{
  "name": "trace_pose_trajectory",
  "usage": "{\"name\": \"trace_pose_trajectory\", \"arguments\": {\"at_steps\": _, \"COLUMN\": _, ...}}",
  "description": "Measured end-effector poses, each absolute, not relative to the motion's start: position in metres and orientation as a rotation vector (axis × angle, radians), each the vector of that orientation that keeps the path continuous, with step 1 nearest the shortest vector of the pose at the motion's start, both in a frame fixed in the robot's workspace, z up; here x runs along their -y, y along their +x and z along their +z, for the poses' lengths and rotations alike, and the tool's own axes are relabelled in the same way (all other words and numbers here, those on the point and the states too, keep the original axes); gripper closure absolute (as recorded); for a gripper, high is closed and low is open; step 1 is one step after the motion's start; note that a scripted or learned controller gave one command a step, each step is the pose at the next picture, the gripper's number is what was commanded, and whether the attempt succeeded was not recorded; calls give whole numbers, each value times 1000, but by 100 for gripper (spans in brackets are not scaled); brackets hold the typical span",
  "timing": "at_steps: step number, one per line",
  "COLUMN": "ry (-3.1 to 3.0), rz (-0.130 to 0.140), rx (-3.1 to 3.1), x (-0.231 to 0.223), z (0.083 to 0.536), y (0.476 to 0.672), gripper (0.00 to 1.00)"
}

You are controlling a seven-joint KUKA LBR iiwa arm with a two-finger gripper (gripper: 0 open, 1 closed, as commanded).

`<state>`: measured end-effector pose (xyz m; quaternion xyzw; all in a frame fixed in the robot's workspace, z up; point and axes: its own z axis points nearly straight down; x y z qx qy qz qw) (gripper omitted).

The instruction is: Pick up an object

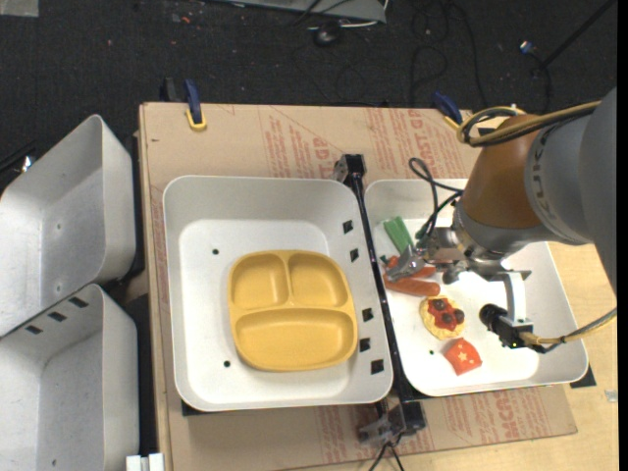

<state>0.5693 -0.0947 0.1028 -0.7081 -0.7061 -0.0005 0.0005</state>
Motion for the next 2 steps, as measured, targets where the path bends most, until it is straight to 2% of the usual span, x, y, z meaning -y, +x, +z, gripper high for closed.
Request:
{"name": "trace_pose_trajectory", "arguments": {"at_steps": 1, "ry": -2230, "rz": -9, "rx": 2223, "x": 95, "z": 118, "y": 572, "gripper": 100}}
{"name": "trace_pose_trajectory", "arguments": {"at_steps": 2, "ry": -2224, "rz": -5, "rx": 2227, "x": 99, "z": 181, "y": 572, "gripper": 100}}
